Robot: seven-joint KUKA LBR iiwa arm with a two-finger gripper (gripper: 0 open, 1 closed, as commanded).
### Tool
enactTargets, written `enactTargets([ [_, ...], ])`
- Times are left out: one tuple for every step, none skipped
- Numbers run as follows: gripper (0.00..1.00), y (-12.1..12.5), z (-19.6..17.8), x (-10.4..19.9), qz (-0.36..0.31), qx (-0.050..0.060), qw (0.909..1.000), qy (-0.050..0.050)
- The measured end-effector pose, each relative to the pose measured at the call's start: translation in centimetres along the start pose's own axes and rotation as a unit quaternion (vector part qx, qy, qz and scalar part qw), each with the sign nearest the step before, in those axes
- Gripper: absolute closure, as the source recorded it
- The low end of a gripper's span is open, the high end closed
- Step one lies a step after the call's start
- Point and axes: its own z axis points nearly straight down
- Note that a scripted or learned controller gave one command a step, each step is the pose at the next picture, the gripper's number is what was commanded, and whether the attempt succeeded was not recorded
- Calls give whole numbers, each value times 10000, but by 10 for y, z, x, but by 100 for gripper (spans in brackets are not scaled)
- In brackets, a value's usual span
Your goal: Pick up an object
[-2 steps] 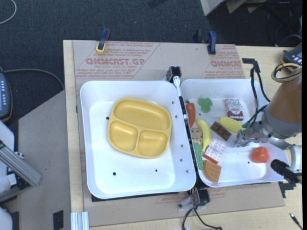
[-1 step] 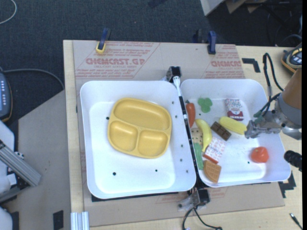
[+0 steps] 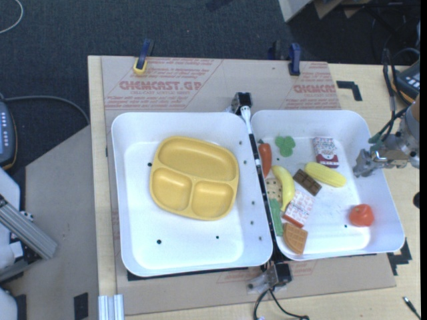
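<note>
gripper (image 3: 371,160) at right bin's (image 3: 383,235) right rim, can't tell its state, nothing seen in it | my target: small red rounded plastic tomato (image 3: 361,215), near-right in that bin, apart from the yellow toy corn (image 3: 325,175) | I judge it light, stiff, smooth, prone to roll | I'd pinch across its widest middle from above
</note>
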Motion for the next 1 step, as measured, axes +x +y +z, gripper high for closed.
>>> enactTargets([
  [100, 1, -4, 0, 2, 28, 10000, 9],
])
